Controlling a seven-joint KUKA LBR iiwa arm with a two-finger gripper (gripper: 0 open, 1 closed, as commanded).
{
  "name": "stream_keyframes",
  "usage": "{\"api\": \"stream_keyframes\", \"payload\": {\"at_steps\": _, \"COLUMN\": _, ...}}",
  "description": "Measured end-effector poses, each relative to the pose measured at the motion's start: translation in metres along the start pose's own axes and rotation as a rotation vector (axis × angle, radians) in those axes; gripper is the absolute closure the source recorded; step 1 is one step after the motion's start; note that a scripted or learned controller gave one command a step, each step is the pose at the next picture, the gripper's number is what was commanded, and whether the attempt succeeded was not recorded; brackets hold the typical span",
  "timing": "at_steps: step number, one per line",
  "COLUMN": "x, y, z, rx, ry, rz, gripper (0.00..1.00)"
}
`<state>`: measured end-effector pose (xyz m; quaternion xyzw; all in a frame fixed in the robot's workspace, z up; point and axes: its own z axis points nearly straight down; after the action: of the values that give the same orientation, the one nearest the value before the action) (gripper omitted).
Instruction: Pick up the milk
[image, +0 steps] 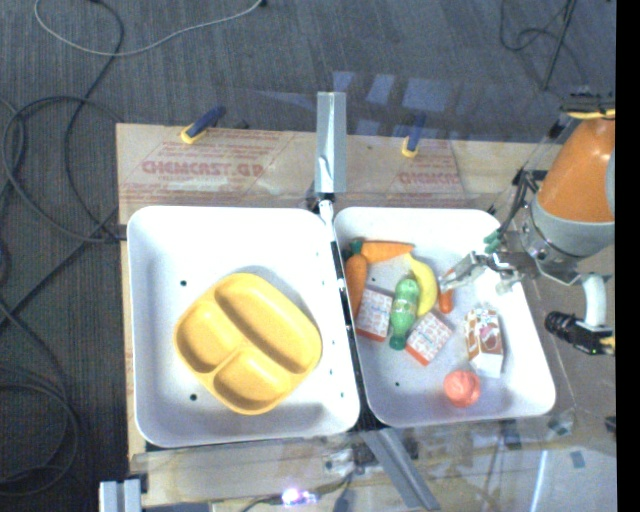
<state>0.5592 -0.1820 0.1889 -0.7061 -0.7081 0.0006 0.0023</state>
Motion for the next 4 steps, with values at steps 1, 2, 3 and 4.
{"api": "stream_keyframes", "payload": {"at_steps": 1, "x": -0.037, "y": -0.017, "z": 0.067, "rx": -0.022, "ry": -0.004, "rz": -0.154, "gripper": 0.00}}
{"api": "stream_keyframes", "payload": {"at_steps": 2, "x": -0.041, "y": -0.021, "z": -0.020, "rx": -0.003, "ry": -0.003, "rz": -0.097, "gripper": 0.00}}
{"api": "stream_keyframes", "payload": {"at_steps": 3, "x": -0.040, "y": -0.002, "z": -0.083, "rx": -0.003, "ry": -0.002, "rz": -0.145, "gripper": 0.00}}
{"api": "stream_keyframes", "payload": {"at_steps": 4, "x": -0.042, "y": -0.024, "z": -0.114, "rx": -0.003, "ry": -0.006, "rz": -0.300, "gripper": 0.00}}
